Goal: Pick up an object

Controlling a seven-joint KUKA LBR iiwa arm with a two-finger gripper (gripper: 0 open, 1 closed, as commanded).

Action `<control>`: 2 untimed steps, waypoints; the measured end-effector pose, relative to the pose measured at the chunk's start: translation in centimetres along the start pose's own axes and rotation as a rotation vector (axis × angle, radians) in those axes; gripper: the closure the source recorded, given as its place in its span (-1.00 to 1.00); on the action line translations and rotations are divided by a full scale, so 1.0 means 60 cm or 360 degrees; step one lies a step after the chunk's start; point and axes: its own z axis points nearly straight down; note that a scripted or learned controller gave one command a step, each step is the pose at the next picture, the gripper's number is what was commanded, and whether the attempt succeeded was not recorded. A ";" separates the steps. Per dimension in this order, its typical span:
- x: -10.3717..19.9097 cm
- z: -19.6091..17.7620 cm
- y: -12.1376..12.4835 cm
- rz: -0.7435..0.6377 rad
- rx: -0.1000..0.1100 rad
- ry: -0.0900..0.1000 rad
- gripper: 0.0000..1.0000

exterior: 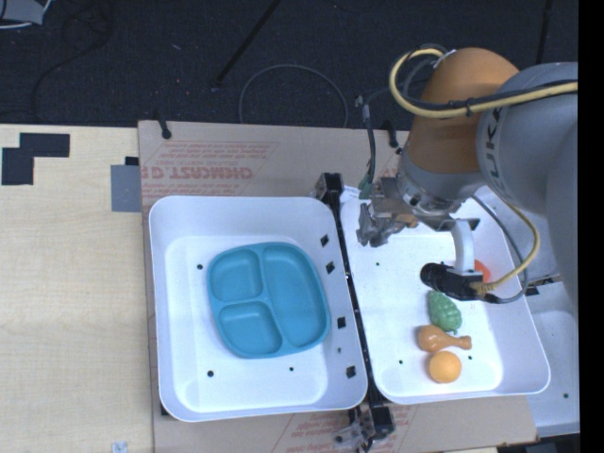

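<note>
The arm [528, 130] is smooth grey with rounded casings, and a bulbous orange band [458, 111] sits above the wrist. A yellow cable [415, 74] loops over the orange part; a second runs down its side. The gripper [375, 223] is dark metal with thin wires.

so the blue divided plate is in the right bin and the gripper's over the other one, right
Not quite. The camera view shows the blue divided plate in the left bin. The gripper is over the other one, the right bin, near its top left corner.
</note>
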 end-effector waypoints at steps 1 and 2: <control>0.084 0.015 -0.016 0.0001 0.0006 -0.0001 1.00; 0.163 -0.001 -0.009 0.0003 0.0002 -0.0004 1.00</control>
